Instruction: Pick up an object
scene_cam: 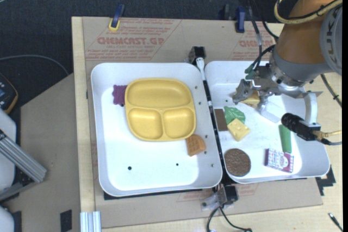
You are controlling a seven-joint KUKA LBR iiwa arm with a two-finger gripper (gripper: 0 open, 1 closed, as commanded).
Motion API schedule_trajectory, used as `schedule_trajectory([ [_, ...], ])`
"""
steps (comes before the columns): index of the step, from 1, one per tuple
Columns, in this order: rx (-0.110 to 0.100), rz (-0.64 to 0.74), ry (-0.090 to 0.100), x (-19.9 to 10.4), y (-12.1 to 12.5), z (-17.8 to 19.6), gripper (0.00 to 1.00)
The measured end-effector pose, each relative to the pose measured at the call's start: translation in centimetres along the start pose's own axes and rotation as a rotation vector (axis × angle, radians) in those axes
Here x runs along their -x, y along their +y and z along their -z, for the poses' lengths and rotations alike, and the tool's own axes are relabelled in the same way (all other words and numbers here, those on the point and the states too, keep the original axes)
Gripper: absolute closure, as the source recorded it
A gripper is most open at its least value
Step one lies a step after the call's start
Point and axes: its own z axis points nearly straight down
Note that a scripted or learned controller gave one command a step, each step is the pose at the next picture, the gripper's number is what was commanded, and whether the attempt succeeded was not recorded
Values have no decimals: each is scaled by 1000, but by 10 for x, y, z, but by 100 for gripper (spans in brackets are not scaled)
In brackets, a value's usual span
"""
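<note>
Along the right bin's point(321, 163) near edge we see a brown disc point(237, 161) and a pink packet point(279, 160); further in, a yellow wedge point(238, 129) under a green piece point(235, 114). Deeper, the gripper point(251, 95) hangs over a tan piece point(251, 99), seemingly aiming there; its grip we cannot tell.

Beside the yellow divided tray point(160, 108) — a purple scrap point(118, 94), a tan chunk point(196, 145); farther right, a brown disc point(237, 162) — speckled — and a green leaf point(235, 114).
</note>
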Motion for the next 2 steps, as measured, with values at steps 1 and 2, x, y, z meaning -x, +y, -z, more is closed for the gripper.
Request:
schedule_trajectory([
  [1, -2, 0, 1, 3, -8, 4, 100],
  [2, 3, 2, 0, -9, -6, 18, 100],
])
